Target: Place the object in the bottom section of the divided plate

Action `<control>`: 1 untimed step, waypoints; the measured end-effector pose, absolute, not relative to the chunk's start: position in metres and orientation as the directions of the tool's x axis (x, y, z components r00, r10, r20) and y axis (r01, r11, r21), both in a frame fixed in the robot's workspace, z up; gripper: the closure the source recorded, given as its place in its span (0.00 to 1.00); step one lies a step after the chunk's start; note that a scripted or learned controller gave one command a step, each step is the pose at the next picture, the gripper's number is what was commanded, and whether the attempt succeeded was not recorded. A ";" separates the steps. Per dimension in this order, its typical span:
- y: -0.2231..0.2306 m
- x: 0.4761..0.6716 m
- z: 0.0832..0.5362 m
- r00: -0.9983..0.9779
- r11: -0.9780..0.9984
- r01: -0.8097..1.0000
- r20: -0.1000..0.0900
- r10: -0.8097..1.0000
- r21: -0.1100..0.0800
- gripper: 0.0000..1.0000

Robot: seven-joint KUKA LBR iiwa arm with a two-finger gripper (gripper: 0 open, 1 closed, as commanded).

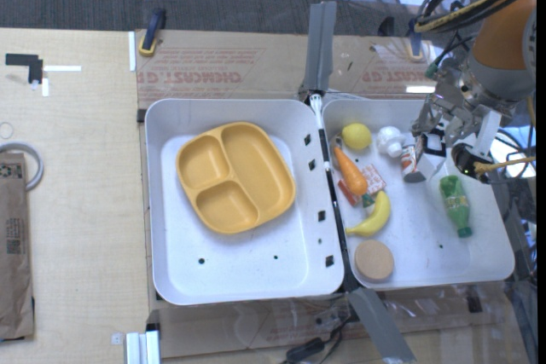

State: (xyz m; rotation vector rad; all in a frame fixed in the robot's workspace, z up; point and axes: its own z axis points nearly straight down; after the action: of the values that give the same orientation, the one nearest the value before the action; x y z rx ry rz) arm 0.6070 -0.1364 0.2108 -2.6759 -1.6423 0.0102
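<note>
A grey robot arm with an orange band reaches in from the right, its gripper [416, 162] hanging over the upper part of the right bin [499, 264]. Cables and wrist hardware crowd the tool, so how far it is open cannot be told, nor which object it has, if any. Beneath it lie a lemon [356, 136], carrot [350, 171], banana [373, 217], green bottle [455, 205] and round cookie [374, 260]. The yellow divided plate [235, 176] sits in the left bin [247, 281].
</note>
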 end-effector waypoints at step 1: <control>-0.161 0.653 0.208 0.405 -0.405 0.914 -0.004 0.914 -0.002 1.00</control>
State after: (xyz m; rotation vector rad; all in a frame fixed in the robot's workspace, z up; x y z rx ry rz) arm 0.6529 -0.1609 0.2076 -2.6334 -1.7141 0.0065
